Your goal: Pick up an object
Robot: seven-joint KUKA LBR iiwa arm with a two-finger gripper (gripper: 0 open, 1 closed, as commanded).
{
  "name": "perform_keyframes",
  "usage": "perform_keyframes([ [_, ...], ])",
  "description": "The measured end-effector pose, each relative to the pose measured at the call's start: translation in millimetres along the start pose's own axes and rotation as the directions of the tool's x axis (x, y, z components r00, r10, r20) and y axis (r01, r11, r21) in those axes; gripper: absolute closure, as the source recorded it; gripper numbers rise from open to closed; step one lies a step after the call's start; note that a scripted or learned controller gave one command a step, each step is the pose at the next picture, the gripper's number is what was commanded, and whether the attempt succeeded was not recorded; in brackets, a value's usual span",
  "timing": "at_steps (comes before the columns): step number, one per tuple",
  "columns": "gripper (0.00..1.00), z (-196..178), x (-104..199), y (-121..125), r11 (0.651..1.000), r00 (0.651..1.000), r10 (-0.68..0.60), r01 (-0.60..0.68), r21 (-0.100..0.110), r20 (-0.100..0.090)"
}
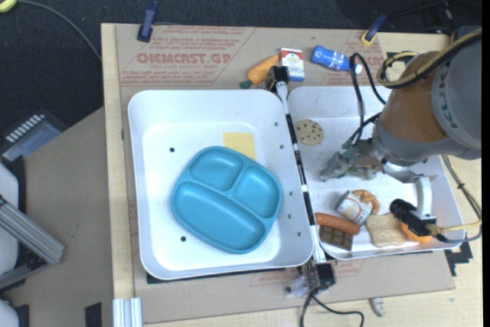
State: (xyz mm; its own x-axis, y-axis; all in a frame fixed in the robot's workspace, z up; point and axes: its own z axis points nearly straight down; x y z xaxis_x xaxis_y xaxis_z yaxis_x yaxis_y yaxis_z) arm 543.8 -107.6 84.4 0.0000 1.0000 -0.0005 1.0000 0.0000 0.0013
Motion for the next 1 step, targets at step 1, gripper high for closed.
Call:
perform_keyframes([
  [1, 1.00, -9.9, 0.3, 0.3, 1.000, 1.000, 0.000, 0.000, -0.002, 0.000],
])
